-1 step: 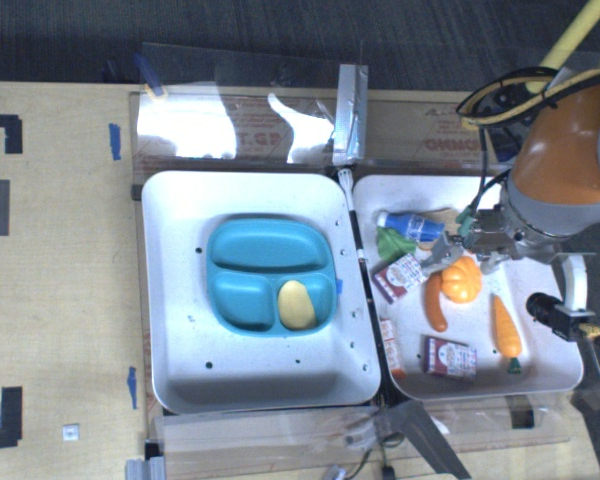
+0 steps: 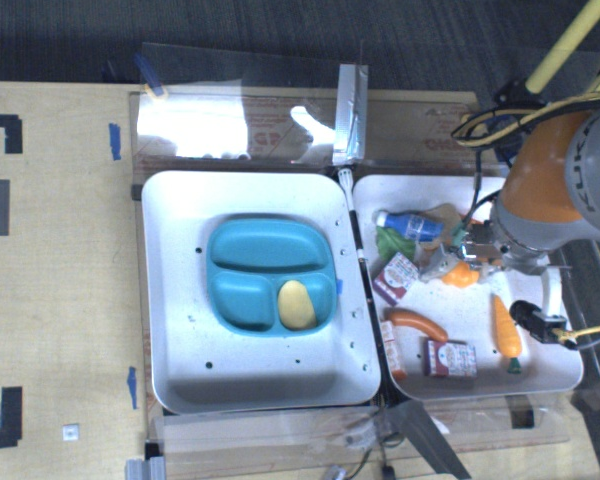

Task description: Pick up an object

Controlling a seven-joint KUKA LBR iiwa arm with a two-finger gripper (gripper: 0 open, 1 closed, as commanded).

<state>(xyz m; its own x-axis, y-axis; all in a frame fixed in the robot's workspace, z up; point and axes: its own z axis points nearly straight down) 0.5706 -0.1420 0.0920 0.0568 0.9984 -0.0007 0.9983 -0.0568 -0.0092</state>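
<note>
Nearest the camera's low edge, in the right bin (image 2: 555, 378), a small dark red carton (image 2: 450, 359) lies flat beside a red-orange sausage-shaped toy (image 2: 416, 322), and a carrot (image 2: 506, 330) stands lengthwise just right of them, close to the bin's right wall. These look like light plastic play food (a judgement from their gloss and colour), stiff and smooth, so likely to slip from a shallow pinch. The carrot seems the easiest to take: it lies apart from its neighbours, and a hold across its thicker middle should bite better than at the tapered tip. The carton offers flat sides but lies close against the sausage toy.

Further back, the clutter thickens. A small orange piece (image 2: 461, 276), a crumpled packet (image 2: 396, 273), a green item (image 2: 391, 242) and a blue bottle (image 2: 417, 227) crowd together, some touching, so a clean hold there would be harder.

The gripper (image 2: 477, 251) sits low over this crowd, just beside the orange piece, under the grey arm with its orange band (image 2: 540, 183). How wide it stands and whether it touches or holds anything I cannot tell, as the wrist covers it.

In the left bin (image 2: 170, 268), a blue divided tray (image 2: 265, 268) holds a yellow lemon-like toy (image 2: 297, 304) in its lower right compartment, well apart from the arm.
</note>
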